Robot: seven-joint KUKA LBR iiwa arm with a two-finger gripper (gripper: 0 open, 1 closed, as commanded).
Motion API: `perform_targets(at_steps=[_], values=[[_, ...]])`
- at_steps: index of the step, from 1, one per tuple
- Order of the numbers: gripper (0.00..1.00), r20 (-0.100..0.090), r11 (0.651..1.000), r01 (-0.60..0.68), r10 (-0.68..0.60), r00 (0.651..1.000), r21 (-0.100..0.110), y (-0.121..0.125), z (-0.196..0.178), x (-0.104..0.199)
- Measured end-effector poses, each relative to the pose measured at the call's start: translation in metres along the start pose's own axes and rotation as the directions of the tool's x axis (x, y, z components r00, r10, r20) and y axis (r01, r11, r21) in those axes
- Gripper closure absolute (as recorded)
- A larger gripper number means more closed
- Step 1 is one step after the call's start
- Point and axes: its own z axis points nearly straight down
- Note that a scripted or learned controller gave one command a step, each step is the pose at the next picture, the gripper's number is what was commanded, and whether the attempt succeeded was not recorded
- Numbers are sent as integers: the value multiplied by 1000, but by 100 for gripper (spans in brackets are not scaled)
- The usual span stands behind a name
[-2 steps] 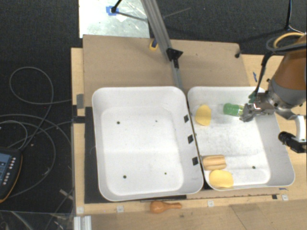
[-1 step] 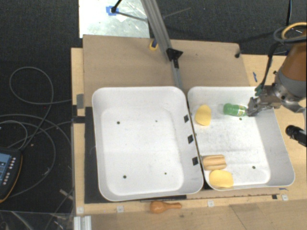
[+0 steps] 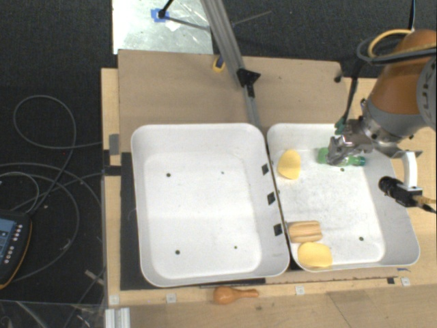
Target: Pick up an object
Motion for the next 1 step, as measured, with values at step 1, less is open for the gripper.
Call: perform_targets(at_steps=[1], values=[[100,-1,1000,2,-2,1000,-1,9,-4,63]])
